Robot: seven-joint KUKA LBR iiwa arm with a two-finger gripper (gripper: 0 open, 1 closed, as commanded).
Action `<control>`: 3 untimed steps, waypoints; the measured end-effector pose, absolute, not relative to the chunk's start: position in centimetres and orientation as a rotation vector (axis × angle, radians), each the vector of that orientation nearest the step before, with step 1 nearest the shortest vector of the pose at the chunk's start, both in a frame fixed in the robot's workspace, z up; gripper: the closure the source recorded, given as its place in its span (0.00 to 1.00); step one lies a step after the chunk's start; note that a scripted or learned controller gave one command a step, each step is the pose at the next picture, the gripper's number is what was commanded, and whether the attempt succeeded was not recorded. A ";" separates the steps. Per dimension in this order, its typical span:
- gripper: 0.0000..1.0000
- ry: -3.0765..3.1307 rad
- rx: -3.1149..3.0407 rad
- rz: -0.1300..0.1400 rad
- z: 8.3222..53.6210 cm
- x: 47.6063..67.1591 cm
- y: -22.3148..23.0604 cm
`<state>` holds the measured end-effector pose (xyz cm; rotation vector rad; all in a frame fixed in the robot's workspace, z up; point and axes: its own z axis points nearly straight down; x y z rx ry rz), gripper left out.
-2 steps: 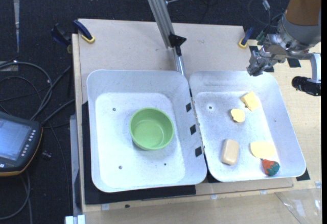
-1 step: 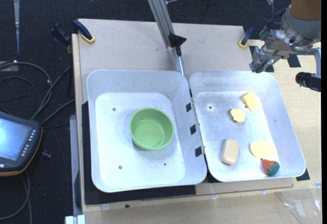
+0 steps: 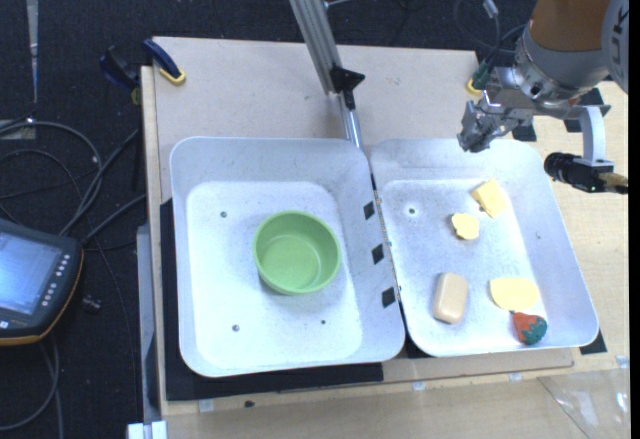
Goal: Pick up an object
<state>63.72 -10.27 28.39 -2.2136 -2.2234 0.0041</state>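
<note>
White plastic makes up the 2 shallow bins on the bench. The left bin (image 3: 200, 327) holds 1 green bowl (image 3: 296, 252), upright near its middle. The right bin (image 3: 560, 227) holds 5 small things: a yellow block (image 3: 489, 197) toward the far side, a small yellow lump (image 3: 465, 225) just beside it, a tan oblong piece (image 3: 450, 297) nearer the front, a flat yellow piece (image 3: 514, 293) to its right, and a red and teal object (image 3: 530, 328) touching that piece's front edge.

The gripper (image 3: 478, 132) hangs above the far rim of the right bin, clear of everything in it and with nothing between its tips. Whether those tips stand wide or narrow I cannot tell; they read as 1 dark mass at this angle.

By my reading this is the approach step, with no object chosen or touched yet. The yellow block lies nearest, so the next move likely calls for travel toward the front over that block, then a straight descent, taking care that the neighbouring lump does not get nudged or pinched along with it.

No brand, label or readable writing appears on the bins, the objects or the arm.
</note>
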 end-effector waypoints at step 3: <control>1.00 -2.223 -2.213 0.007 22.6 59.0 3.7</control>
